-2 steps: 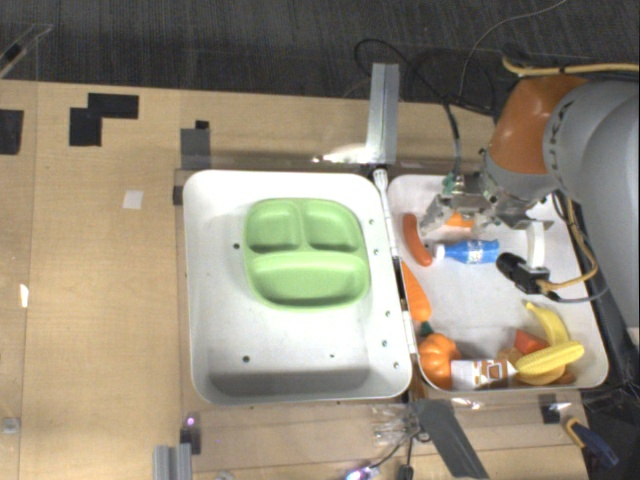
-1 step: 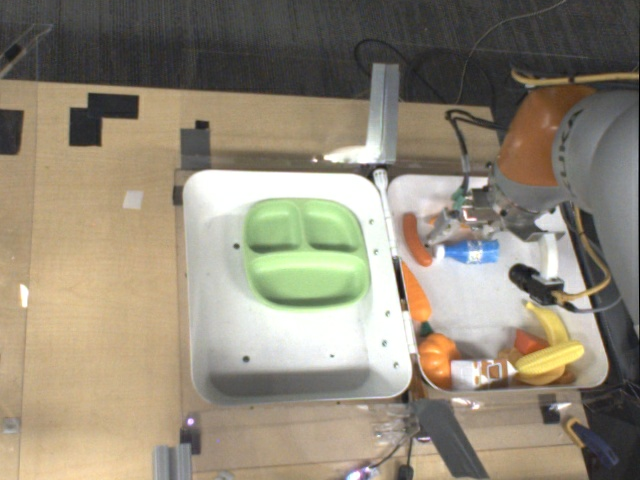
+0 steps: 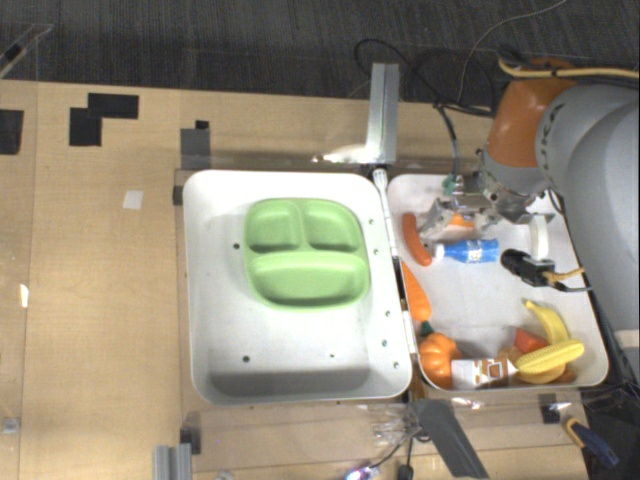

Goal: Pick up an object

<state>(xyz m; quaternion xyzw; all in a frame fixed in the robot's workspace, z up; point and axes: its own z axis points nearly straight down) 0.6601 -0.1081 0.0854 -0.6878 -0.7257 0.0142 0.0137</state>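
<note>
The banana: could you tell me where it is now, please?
In the camera view, the banana lies in the right bin's near right corner, beside a white carton.

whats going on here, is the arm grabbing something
The arm reaches into the right bin from the right. Its gripper is low over the far end of that bin, close to a sausage and a blue item. Whether it has hold of anything cannot be told. A carrot, a pumpkin and bananas lie nearer the bin's front. The left bin holds a green plate.
</note>
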